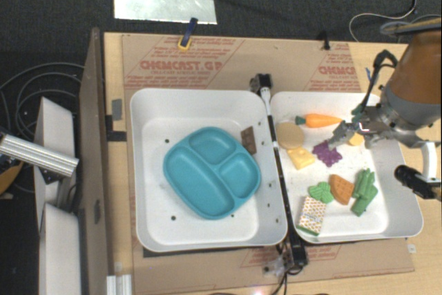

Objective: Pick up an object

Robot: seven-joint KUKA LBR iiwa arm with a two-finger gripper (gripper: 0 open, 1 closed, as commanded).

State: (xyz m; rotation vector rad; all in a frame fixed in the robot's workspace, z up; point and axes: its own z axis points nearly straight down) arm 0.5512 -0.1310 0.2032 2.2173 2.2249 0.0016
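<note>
Patterned packet (312,215) at right bin's (397,228) front, claw (349,134) above purple grapes (327,153)

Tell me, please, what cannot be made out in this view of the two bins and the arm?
- gripper: too small and blurred to tell whether it grips anything.
- yellow piece: partly hidden by the gripper, so its shape is unclear.
- arm: cut off by the right edge.
- patterned packet: print too small to read.
- brown item beside the blue tray: too small to identify.

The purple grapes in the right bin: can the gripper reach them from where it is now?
Probably yes. The gripper hangs just above and right of the purple grapes, with nothing lying over them. The cheese wedge sits close on their left, so a wide grasp might catch it.
</note>
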